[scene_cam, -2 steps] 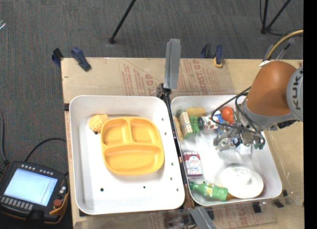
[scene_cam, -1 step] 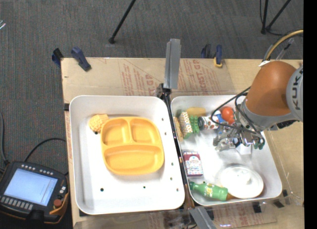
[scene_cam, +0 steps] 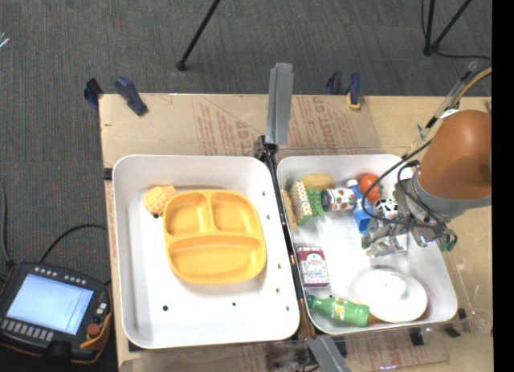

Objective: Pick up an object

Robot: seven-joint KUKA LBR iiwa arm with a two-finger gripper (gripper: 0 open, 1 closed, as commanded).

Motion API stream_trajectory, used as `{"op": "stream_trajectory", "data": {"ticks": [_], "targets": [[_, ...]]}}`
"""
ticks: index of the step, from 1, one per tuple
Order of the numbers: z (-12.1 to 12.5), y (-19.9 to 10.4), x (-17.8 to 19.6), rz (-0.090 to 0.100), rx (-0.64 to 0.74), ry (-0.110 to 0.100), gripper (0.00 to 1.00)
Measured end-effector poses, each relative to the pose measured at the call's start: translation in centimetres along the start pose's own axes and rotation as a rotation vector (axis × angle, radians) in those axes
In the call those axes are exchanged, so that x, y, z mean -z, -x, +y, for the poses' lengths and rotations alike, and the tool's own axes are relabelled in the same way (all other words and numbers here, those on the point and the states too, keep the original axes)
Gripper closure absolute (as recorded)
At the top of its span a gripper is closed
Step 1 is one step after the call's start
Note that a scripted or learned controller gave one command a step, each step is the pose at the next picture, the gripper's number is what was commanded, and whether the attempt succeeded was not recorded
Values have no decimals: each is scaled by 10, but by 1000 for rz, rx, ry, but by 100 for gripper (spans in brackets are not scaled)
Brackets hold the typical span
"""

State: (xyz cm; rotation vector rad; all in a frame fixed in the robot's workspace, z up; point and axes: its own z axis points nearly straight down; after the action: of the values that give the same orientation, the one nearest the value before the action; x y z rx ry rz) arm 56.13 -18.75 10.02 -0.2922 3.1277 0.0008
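Gripper (scene_cam: 391, 239): metal fingers low over the right bin (scene_cam: 446, 280), hanging from the orange band (scene_cam: 459, 153) of the arm. Whether the fingers are apart or together cannot be told; nothing is seen between them.

Nearest the fingers: a small blue item (scene_cam: 363, 219), just left of them and partly hidden; a black-and-white spotted piece (scene_cam: 387, 206), just behind them; a red ball (scene_cam: 369, 185), farther behind.

Nearer the camera than the fingers: a white round plate (scene_cam: 392, 296), just below them; a green bottle (scene_cam: 340, 308), lying on its side left of the plate, touching its rim.

Left of the fingers: a small red carton (scene_cam: 312, 265), flat on the bin floor; a spotted can (scene_cam: 340, 198), on its side; a patterned packet (scene_cam: 301, 200) and a yellow item (scene_cam: 319, 181) by the far left corner.

Farther left, across the divider, in the left bin (scene_cam: 132, 282): a yellow sectioned tray (scene_cam: 214, 235); a yellow waffle-textured piece (scene_cam: 158, 198), touching the tray's far left corner.

Surface: a brown board bench (scene_cam: 201, 125) with printed red lines, blue clamps (scene_cam: 128, 94) on its far edge, and a grey upright post (scene_cam: 279, 105) between the bins.

Room: dark grey carpet (scene_cam: 80, 41), tripod legs (scene_cam: 209, 17) behind the bench, a teach pendant (scene_cam: 52, 308) with lit screen on the floor at far left.
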Motion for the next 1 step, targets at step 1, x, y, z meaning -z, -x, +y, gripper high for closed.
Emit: {"op": "stream_trajectory", "data": {"ticks": [1], "targets": [[61,37,-14,0,-124,3,0]]}}
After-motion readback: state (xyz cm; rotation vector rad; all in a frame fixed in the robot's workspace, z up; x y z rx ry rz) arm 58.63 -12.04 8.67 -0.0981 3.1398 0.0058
